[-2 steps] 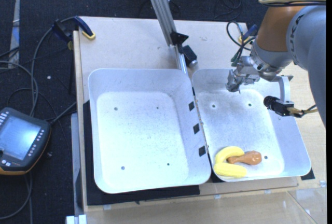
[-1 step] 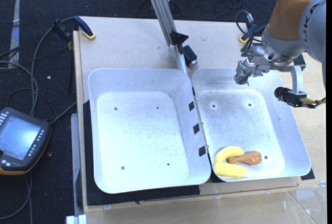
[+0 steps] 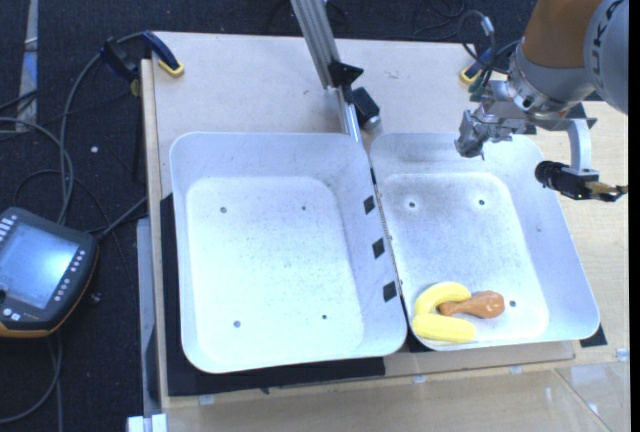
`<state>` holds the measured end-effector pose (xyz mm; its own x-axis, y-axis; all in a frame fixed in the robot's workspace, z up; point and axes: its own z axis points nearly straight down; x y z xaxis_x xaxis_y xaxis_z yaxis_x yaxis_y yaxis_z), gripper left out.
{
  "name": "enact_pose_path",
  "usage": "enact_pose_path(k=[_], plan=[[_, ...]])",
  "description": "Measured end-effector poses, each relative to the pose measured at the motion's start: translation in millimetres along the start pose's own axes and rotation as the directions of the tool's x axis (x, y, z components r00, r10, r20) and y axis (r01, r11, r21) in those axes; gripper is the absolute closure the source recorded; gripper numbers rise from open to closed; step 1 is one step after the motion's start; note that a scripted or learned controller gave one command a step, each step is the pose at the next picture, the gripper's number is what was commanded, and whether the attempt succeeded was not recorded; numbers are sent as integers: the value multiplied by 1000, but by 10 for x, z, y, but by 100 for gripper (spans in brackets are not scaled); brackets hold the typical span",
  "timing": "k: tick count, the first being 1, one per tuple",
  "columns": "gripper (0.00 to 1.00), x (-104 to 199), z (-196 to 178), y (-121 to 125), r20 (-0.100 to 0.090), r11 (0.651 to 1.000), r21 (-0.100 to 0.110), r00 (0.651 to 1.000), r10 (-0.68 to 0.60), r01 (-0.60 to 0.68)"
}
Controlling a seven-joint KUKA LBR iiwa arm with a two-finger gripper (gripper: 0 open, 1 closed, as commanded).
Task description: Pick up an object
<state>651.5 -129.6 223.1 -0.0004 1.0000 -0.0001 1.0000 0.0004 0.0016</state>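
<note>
The arm (image 3: 575, 15), grey with an orange band, reaches in from the right and ends above the far edge of the right bin (image 3: 560, 250). Its gripper (image 3: 472, 142) hangs over that bin's upper rim, well apart from the objects inside. Nothing sits between the fingers; from this slanted view I cannot tell whether they are apart or together.

In the right bin, close to the near left corner, lies a yellow banana (image 3: 440, 312), curved and resting on the bin floor. Touching its right side is a brownish-orange toy drumstick (image 3: 478, 305), lying flat with its thicker end pointing right. Both are well away from the gripper, at the opposite end of the bin.

The left bin (image 3: 200, 220) sits just beside the right one, their inner rims overlapping along the middle. Both rest on the pale wooden tabletop (image 3: 250, 80). A slanted aluminium rail (image 3: 310, 5) rises from the point where the bins meet at the far side. A teach pendant (image 3: 40, 270) with a screen lies on the dark floor to the left.
</note>
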Motion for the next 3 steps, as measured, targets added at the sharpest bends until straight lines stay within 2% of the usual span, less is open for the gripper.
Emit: enact_pose_path(k=[3], plan=[[100, 1297, -267, -638, -1, 1000, 1, 1000, -3, 3]])
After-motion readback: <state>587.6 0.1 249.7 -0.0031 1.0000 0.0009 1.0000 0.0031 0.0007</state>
